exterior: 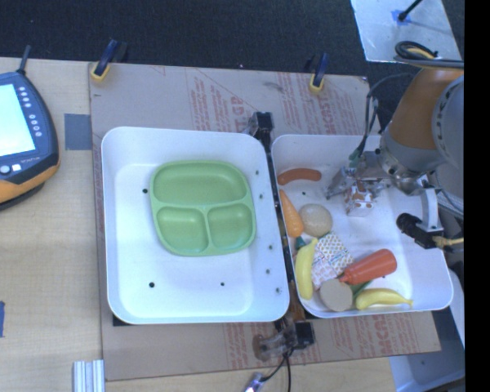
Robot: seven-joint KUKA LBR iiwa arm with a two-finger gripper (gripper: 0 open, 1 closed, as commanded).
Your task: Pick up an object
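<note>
Claw (359, 193): grip state unclear, you can't tell | sausage (299, 175) and egg (315, 219) lie to its left | risk: closing on bare bin floor (416, 280).

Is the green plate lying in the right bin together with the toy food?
No, the green plate lies alone in the left bin; the toy food sits in the right bin.

Bench (49, 268) bearing two bins (122, 243)
</note>
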